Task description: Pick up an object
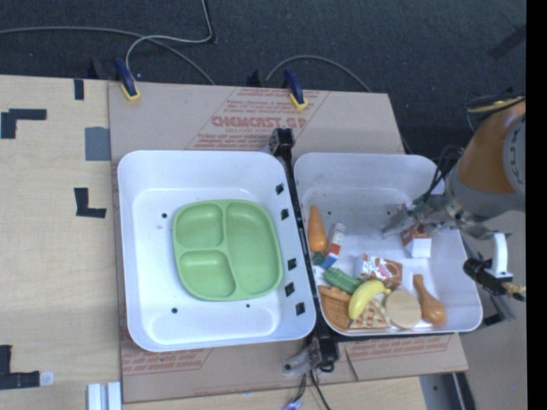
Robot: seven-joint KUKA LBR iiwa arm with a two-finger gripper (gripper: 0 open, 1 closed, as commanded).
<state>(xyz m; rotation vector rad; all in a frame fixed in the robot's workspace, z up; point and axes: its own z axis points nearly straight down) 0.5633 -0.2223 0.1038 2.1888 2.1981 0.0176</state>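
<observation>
**Reaching into the right bin, nothing seen in the grip**

Looking down on the bench, we see the arm (491, 156) enter from 3 o'clock. The gripper (408, 220) hangs low over the right bin (367, 159), at about 2 o'clock of the bin's floor. Whether it is spread or closed we cannot tell; the tip is blurred and dark against the white. We see nothing held in it.

The things to pick all lie in this bin, mostly in its lower half:

- A block (419, 244), red and white, sits just beside the gripper at its 5 o'clock. We cannot tell whether they touch.
- A carrot (317, 229) lies along the left wall, at 9 o'clock of the bin.
- A packet (380, 269) lies near the middle, with a green piece (340, 278) at its 8 o'clock.
- A banana (366, 297) rests across a waffle (369, 317) at 6 o'clock.
- A pale disc (402, 309) touches the waffle's right side.
- A drumstick (427, 301) lies at 5 o'clock, against the disc.

The left bin (145, 178) holds a green plate (227, 249) with three compartments, near its centre. Both bins stand on a cardboard sheet (342, 118), which two clamps (126, 79) pin at its 12 o'clock edge.
</observation>
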